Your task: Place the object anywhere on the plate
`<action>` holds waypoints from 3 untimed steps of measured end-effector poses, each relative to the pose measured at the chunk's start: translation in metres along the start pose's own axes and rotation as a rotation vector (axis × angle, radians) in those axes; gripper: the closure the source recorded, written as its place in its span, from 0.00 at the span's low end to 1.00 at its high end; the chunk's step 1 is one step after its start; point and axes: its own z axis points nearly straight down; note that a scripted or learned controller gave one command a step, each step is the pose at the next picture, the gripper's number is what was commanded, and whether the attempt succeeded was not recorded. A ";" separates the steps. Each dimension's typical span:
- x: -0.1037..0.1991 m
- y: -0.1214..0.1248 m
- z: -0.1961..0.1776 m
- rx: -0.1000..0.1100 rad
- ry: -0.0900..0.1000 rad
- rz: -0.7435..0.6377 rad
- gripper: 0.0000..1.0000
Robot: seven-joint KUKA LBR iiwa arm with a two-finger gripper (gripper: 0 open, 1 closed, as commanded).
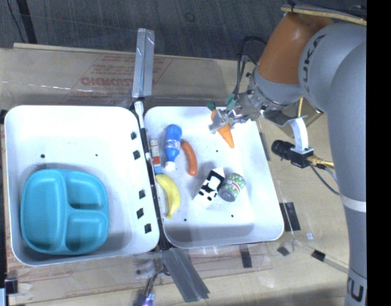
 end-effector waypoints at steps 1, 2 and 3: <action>0.080 0.024 0.033 0.002 0.000 0.034 1.00; 0.158 0.071 0.032 0.000 -0.001 0.036 1.00; 0.243 0.013 0.033 0.003 -0.001 0.153 1.00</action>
